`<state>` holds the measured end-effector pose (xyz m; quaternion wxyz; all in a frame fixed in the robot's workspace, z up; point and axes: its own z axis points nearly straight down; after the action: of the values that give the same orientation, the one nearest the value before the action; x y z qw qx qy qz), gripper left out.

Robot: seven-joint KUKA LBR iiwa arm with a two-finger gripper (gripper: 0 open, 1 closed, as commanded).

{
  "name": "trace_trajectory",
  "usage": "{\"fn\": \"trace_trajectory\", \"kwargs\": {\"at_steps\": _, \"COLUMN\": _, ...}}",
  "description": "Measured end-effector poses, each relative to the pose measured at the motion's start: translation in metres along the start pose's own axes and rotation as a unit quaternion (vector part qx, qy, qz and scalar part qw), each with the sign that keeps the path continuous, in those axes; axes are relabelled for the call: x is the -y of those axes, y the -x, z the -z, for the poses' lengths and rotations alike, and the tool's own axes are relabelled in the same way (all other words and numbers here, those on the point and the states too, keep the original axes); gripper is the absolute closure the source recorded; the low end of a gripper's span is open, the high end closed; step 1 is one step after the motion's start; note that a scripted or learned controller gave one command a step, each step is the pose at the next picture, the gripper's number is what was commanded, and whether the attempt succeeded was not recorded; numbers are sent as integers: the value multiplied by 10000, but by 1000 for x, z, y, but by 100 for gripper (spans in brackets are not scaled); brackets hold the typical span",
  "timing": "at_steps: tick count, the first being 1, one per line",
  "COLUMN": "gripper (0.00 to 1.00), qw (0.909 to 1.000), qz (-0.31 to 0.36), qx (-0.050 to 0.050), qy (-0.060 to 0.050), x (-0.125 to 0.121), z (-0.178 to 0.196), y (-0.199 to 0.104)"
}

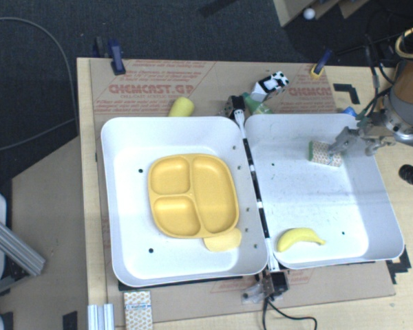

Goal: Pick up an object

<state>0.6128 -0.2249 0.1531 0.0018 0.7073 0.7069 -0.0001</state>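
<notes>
Nearest the camera, at the bench's front edge, a small patterned packet (pixel 138 308) lies on the bare board beside a metal bracket (pixel 101 315), and a black cable (pixel 289 316) trails off the front between the two bins. At the right bin's (pixel 372 239) far right corner the hand (pixel 350 140) hangs low over a small green-and-white patterned block (pixel 325 153), its grey fingers touching or just above the block's right end; whether the block is gripped or how far the fingers are parted cannot be told from this angle. Behind the hand, the grey arm (pixel 405 108) with its orange band runs off the right side. In the same bin a yellow banana (pixel 299 238) rests near the front left corner, well apart from the block. Across the divider, the left bin (pixel 124 150) holds a yellow compartment plate (pixel 193 194) with a pale yellow piece (pixel 222 240) tucked against its front edge. Beyond the bins, on the brown cardboard-covered bench (pixel 89 115), lie a yellow cylinder (pixel 182 106) and a black-and-white toy (pixel 272 83), with blue clamps (pixel 115 56) at the far edge. Dark carpet (pixel 41 19) surrounds the bench, crossed by a thin grey cable (pixel 55 47).
</notes>
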Motion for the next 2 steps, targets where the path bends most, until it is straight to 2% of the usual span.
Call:
{"fn": "trace_trajectory", "kwargs": {"at_steps": 1, "gripper": 0, "qw": 10000, "qz": 11, "qx": -25, "qy": -23, "x": -15, "z": -55, "y": -61}}
{"fn": "trace_trajectory", "kwargs": {"at_steps": 2, "gripper": 0, "qw": 10000, "qz": 7, "qx": -7, "qy": -1, "x": -54, "z": -27, "y": -33}}
